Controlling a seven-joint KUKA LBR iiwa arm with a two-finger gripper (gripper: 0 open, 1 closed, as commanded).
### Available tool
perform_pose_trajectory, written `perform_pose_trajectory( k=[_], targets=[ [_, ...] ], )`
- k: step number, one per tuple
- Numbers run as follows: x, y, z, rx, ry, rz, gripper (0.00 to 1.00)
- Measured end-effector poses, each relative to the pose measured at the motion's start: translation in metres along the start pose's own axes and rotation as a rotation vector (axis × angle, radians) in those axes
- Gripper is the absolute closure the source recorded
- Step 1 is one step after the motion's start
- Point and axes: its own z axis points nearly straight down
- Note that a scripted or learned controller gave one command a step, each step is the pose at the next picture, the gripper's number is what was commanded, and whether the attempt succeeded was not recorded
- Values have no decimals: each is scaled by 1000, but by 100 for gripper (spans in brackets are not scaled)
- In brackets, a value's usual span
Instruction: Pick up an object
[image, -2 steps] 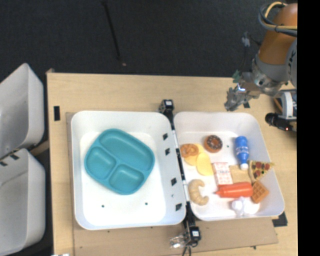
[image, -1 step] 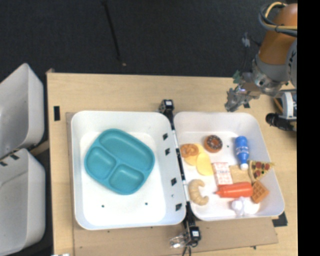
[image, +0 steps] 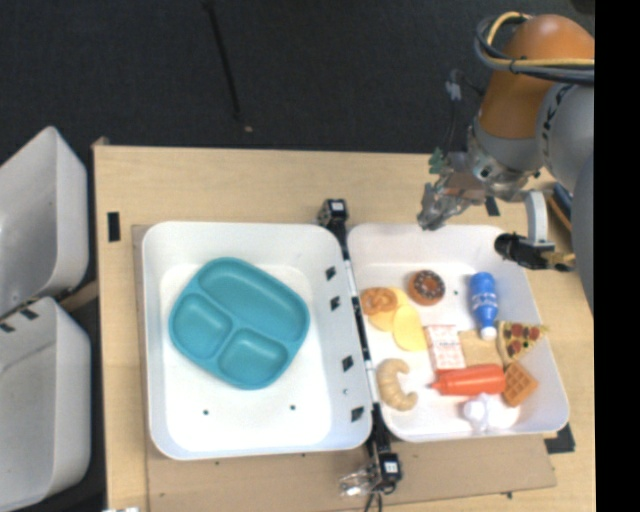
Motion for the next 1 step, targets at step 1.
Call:
perform_pose_trajectory(
  k=[1],
  targets=[
    [41,-5,-3,0,0,1,100]
  ],
)
